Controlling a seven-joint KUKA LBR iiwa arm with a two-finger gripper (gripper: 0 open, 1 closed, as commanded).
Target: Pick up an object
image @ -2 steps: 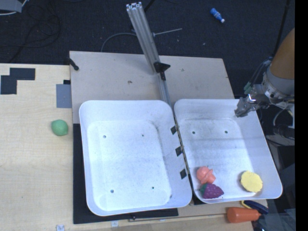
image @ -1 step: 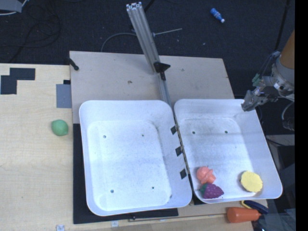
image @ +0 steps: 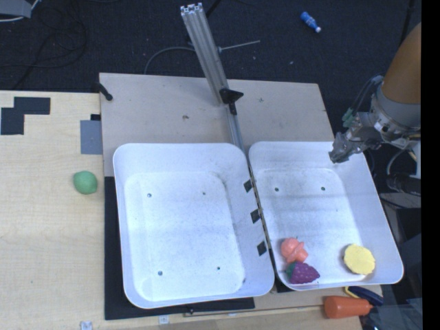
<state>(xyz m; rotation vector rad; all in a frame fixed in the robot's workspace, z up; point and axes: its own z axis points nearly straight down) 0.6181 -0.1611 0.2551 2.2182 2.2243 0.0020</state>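
Right bin near edge: orange-pink toy touching purple grapes; yellow disc apart.

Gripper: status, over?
Gripper above right bin's far right corner, nothing between fingers. Yellow piece, orange piece, purple grapes on near side, untouched. Nothing between gripper and pieces.
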